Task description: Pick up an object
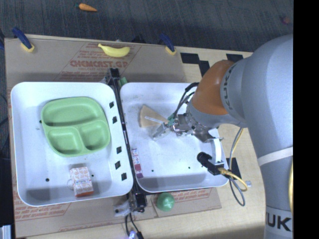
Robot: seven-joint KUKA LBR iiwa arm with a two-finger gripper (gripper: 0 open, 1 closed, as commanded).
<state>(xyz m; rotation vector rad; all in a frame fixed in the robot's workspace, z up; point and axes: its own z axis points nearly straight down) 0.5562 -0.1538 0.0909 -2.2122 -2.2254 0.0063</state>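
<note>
the gripper (163, 129) is down inside the right bin (149, 176), its two thin metal fingers (160, 131) pointing toward the divider and sitting right up against the lower edge of a tan, wedge-shaped object (149, 116) that lies flat on the bin floor; from here i cannot tell whether the fingers are spread or closed, and nothing is plainly caught between them (the tips blur into the pale plastic). behind the fingers the wrist fans out into cables and a white bracket, then the orange band (212, 91), then the big grey arm (264, 93) filling the right side. a black connector with a yellow cable (234, 178) hangs over the bin's near right corner. across the divider, the left bin (22, 148) holds a green sectioned tray (75, 124) in its upper half and a small wrapped packet (81, 180), red and white, near its front edge. outside the bins, a yellow banana (114, 49) rests on the cardboard behind them, a green ball (165, 201) sits just in front of the right bin, blue clamps (23, 39) pinch the cardboard's back edge, and a small orange piece (87, 7) lies on the dark floor beyond.
</note>
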